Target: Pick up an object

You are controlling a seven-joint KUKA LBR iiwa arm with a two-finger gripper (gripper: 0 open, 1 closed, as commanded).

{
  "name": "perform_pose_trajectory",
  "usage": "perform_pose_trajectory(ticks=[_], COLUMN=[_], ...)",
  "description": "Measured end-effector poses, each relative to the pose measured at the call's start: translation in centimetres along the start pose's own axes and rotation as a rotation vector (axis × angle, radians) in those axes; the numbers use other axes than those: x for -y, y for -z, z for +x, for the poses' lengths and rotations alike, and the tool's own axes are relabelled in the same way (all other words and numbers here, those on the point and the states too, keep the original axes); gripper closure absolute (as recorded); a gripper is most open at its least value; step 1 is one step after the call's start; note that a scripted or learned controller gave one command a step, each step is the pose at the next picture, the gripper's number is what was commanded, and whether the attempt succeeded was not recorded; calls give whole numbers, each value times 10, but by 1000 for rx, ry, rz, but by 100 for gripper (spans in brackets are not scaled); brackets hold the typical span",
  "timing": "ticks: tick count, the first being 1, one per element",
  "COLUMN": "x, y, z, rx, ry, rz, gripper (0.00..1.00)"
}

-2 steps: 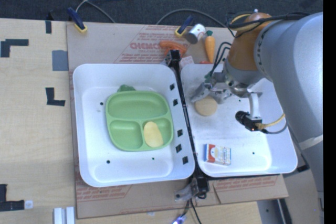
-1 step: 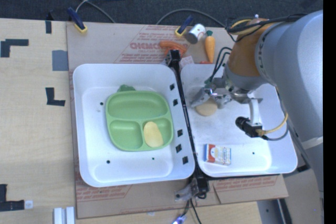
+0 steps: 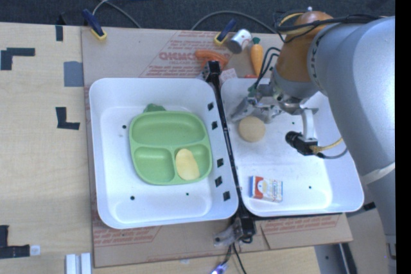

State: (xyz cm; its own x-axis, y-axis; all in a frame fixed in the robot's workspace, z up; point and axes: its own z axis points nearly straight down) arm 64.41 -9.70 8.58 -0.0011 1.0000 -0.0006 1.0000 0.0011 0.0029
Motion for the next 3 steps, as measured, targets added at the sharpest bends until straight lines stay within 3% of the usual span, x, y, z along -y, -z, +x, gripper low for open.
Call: perform_pose_trajectory(ticks=[2, 3], x=[14, 6], y=[0, 0], z=[0, 1], rx=[2, 0], ry=[-1, 0], rz=[0, 1], gripper=[0, 0])
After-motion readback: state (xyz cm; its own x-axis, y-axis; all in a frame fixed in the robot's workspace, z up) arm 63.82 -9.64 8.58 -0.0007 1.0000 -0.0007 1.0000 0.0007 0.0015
